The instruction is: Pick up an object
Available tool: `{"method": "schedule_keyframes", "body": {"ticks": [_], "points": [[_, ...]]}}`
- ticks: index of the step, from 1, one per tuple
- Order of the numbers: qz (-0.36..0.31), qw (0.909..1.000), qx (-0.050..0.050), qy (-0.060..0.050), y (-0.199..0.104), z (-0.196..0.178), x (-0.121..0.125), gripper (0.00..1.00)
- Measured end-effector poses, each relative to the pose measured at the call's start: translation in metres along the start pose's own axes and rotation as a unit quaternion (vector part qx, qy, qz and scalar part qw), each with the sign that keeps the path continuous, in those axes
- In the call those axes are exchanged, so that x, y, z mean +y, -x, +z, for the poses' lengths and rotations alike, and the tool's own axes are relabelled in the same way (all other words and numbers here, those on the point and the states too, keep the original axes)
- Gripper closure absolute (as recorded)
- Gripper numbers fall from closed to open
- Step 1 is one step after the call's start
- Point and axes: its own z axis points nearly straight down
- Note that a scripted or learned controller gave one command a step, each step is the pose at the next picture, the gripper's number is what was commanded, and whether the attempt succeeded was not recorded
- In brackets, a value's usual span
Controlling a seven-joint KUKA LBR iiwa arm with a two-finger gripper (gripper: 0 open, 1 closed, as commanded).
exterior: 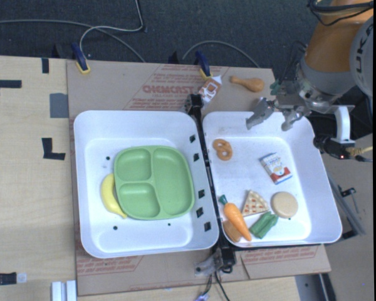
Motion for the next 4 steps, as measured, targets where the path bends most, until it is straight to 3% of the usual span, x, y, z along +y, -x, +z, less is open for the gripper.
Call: {"method": "schedule_keyframes", "body": {"ticks": [1,2,3,4], "points": [[0.000,1.0000,0.000,-0.001,-0.026,0.075,0.013,0.00],[0.000,1.0000,0.000,0.002,-0.008,0.181,0.032,0.00],[0.000,1.0000,-0.001,0.002,-0.008,0.171,0.032,1.00],[-0.001,1.0000,0.000,0.001,-0.070,0.082,0.001,1.00]]}}
